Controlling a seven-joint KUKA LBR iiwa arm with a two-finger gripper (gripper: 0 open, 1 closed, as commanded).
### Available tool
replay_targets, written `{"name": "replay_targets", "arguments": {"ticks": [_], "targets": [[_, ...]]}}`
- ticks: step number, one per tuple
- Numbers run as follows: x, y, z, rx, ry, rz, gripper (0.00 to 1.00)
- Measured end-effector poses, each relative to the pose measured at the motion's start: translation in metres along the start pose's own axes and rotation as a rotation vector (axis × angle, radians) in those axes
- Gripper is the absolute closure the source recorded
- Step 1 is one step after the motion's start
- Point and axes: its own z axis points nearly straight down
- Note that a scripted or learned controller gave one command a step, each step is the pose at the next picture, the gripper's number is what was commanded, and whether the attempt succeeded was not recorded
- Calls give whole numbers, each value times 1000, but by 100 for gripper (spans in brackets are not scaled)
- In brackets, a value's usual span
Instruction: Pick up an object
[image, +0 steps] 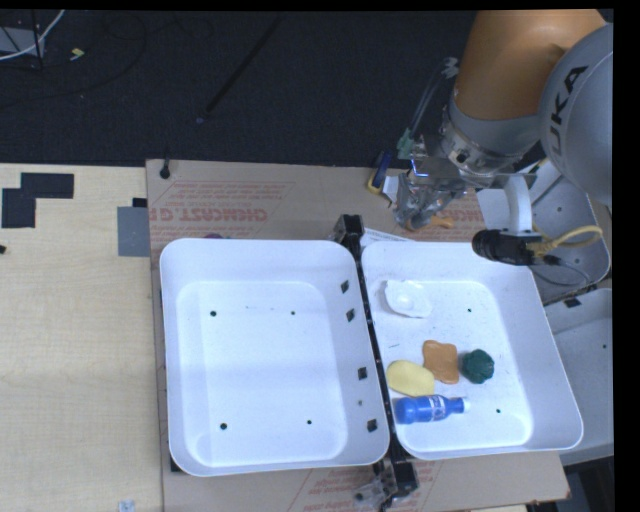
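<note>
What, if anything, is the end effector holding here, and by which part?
It cannot be told. The end effector hangs above the far rim of the right bin, and no item can be made out in it.

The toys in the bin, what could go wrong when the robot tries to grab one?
1. The yellow piece, orange piece, green ball and blue bottle lie bunched together, so the gripper might bump a neighbor or catch two.
2. The white object is hard to see against the white right bin, so it may get missed.
</note>
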Motion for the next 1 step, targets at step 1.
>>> {"name": "replay_targets", "arguments": {"ticks": [1], "targets": [[9,0,75,0,3,-9,100]]}}
